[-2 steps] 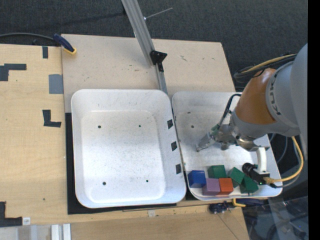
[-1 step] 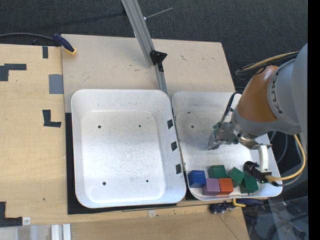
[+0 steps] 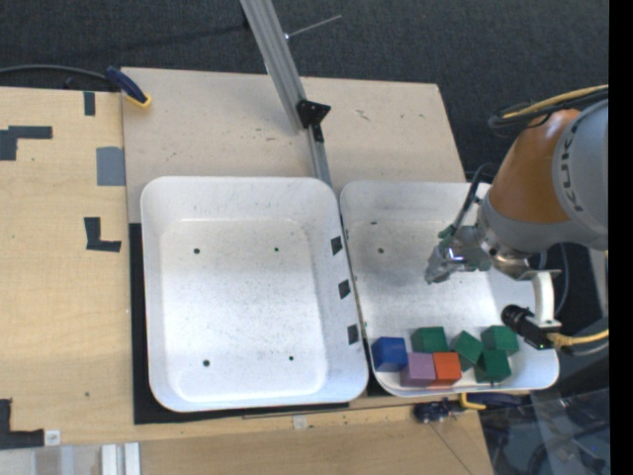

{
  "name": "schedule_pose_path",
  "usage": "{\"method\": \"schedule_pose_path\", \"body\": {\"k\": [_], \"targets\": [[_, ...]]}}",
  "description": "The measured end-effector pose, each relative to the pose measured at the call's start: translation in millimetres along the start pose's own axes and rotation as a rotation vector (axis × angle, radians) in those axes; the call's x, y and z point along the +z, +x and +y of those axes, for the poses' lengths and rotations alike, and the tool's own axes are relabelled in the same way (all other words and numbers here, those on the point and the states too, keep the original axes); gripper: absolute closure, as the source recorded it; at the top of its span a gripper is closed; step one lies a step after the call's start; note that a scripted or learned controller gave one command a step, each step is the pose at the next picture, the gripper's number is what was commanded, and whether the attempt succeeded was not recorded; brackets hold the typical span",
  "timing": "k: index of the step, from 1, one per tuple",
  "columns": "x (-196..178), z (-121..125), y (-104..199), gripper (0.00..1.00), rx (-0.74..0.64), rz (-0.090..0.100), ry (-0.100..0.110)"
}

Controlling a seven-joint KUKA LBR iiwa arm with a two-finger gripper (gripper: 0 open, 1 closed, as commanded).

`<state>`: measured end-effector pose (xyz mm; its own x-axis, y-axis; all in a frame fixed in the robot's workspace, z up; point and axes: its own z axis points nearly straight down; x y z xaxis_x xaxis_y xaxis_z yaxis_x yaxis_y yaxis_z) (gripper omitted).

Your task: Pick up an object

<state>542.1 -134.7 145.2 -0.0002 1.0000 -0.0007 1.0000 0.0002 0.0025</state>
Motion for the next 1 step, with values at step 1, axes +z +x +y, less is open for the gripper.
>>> {"method": "schedule_pose_path", "body": {"k": [1], "targets": [[-60.4, -5.4, 1.3, 1.0, -0.001, 0.0, -0.002]]}}
